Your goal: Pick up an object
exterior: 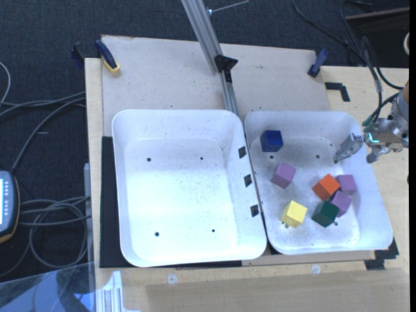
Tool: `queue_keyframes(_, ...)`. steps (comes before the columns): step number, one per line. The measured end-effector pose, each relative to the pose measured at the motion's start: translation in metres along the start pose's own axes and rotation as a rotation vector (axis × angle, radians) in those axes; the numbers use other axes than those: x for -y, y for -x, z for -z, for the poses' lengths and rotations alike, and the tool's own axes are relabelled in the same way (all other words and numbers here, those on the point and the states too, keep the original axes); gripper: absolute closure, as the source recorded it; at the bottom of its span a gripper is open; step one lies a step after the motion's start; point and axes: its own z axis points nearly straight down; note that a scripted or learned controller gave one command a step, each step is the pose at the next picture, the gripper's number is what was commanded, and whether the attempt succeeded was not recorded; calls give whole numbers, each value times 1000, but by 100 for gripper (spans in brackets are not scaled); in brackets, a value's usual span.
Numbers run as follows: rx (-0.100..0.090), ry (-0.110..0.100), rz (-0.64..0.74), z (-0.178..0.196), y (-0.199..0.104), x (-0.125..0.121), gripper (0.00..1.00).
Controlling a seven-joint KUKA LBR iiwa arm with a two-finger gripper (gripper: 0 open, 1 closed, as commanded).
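Several small blocks lie in the right bin [305, 239]. A blue cube [271, 140] sits at the back and a purple cube [283, 174] in the middle. A yellow cube [294, 213] is near the front. An orange cube [326, 187], a green cube [324, 214] and two purple blocks [343, 194] cluster at the right. My gripper [361, 151] hangs over the bin's right rim, behind that cluster. It is open, with nothing between its fingers [346, 149].
The left bin [130, 174] stands beside the right one, with a dark divider strip [247, 181] between them. A metal pole [205, 28] slants up from the bench's back. Clamps [107, 56] grip the back corners. Cables lie on the floor to the left.
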Motion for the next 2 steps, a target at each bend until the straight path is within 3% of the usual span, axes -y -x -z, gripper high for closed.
queue_keyframes(1, 1, 5, 1, 3, 0, -1, 0)
queue_keyframes(2, 0, 0, 2, -41, -6, -2, 0)
